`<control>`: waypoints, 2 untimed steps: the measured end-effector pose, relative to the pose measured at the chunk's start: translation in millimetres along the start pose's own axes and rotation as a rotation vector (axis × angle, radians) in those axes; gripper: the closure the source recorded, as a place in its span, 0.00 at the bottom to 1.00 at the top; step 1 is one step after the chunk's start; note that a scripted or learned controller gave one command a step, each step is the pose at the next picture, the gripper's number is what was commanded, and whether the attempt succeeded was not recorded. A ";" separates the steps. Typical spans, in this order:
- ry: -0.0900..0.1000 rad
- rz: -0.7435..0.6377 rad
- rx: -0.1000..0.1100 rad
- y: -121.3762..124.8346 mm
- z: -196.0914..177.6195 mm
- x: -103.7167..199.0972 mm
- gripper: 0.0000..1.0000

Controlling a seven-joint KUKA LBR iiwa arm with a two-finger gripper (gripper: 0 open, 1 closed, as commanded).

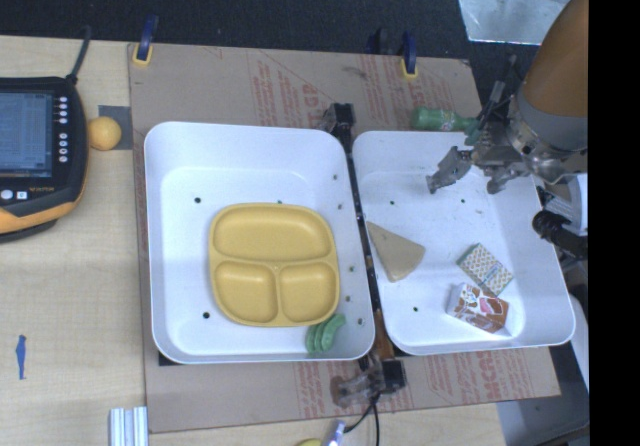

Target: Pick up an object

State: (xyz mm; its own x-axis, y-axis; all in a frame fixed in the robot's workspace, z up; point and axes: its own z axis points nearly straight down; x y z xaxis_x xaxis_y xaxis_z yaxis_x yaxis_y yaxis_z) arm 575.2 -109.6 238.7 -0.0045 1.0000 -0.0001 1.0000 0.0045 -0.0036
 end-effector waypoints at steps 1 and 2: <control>-0.001 -0.002 0.001 5.7 47.5 48.9 0.00; 0.000 0.000 0.003 -3.6 47.4 55.6 0.00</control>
State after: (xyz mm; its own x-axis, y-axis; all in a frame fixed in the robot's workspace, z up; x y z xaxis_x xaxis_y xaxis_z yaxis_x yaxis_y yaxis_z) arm 571.2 -54.0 191.3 -0.0043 1.0000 -0.0005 1.0000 0.0043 -0.0062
